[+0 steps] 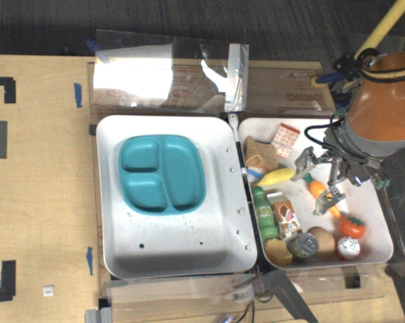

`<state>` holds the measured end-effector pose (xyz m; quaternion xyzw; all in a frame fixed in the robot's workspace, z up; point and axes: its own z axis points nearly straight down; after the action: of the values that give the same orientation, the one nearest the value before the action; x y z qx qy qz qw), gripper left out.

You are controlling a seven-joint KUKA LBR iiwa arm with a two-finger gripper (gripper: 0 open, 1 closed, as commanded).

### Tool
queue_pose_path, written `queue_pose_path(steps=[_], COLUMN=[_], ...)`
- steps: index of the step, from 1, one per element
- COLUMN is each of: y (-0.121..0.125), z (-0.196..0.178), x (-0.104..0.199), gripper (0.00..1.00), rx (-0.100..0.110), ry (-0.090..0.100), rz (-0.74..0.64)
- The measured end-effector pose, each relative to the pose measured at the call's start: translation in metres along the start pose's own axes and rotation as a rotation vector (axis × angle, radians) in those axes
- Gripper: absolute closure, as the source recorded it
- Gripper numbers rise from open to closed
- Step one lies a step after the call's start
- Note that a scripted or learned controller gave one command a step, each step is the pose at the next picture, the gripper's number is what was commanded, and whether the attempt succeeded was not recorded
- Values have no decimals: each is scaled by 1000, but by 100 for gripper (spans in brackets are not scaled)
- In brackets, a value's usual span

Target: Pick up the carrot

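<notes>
The carrot (317, 189) is a small orange piece lying in the right bin (384, 247), right of centre, with more orange showing lower down near the tomato. My gripper (315, 180) hangs low over it beneath the orange-banded wrist. Its fingers are open: one fingertip (302, 161) stands up-left of the carrot and the other (327, 201) down-right of it, so the carrot lies between them. I cannot tell whether either finger touches it.
Around the carrot lie a yellow banana (276, 177), a green bottle (262, 210), a brown box (284, 215), a red tomato (352, 227), a white ball (349, 248), a can (303, 245) and a red-white packet (284, 138). The left bin (115, 247) holds a teal divided plate (162, 173).
</notes>
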<state>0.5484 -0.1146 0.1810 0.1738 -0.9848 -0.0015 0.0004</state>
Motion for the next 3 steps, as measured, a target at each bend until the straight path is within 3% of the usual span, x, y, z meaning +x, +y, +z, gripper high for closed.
queue_pose_path(steps=[1,2,3], y=[-40,-38,-43], z=[83,74,-49], x=[0,-2,-45], gripper=[0,100,100], rx=[8,7,13], ry=[-10,-14,-17], rz=[-89,-89,-160])
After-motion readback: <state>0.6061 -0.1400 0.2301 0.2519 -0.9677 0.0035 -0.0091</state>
